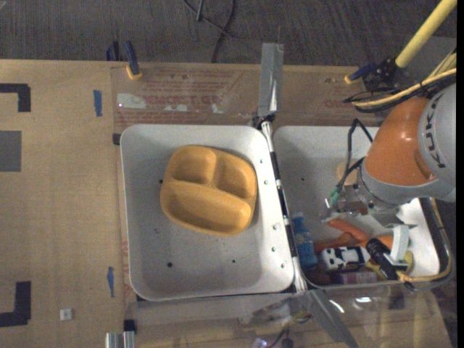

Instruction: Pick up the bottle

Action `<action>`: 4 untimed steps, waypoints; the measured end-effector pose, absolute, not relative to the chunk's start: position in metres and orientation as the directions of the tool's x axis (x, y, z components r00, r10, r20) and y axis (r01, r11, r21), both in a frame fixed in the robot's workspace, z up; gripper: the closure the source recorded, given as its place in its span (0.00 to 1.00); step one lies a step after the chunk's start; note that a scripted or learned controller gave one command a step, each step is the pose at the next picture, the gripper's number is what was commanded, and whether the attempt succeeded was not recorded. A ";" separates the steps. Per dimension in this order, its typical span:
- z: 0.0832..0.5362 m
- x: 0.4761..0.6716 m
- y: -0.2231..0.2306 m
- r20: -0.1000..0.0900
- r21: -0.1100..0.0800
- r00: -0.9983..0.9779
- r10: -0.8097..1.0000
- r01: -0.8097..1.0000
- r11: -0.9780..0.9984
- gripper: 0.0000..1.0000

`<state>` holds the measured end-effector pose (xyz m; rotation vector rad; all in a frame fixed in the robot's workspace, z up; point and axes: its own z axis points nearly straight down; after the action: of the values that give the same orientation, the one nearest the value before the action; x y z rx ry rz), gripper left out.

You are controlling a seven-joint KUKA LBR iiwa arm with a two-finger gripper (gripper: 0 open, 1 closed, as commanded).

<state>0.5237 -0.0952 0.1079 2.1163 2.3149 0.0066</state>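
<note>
Low in the frame, the clutter of the right bin [312,158] crowds against its lower wall. A purplish item [357,275] lies along the rim. Just above it, on its side, is a small black-and-white container, apparently the bottle [344,257]. A blue item [301,232] rests against the wall shared with the left bin [145,267], and an orange piece [349,230] lies above the bottle.

The pincer [346,207] hangs just over this heap, close to the orange piece. Whether it is spread or pressed together cannot be told. White floor lies open in the bin's upper left.

The left bin holds a yellow three-compartment plate [209,189], clear of every wall, with open floor below it. Higher up, silver tape [270,78] crosses the brown desk [58,194].
</note>
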 end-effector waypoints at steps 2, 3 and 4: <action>0.184 0.534 -0.009 0.000 0.000 0.159 0.987 0.987 -0.159 0.00; 0.184 0.480 0.038 -0.001 -0.005 0.283 0.959 0.959 -0.283 0.00; 0.140 0.485 -0.017 0.032 0.003 0.165 0.986 0.986 -0.166 0.00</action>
<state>0.4854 -0.0173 0.1398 2.4123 2.0410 0.0418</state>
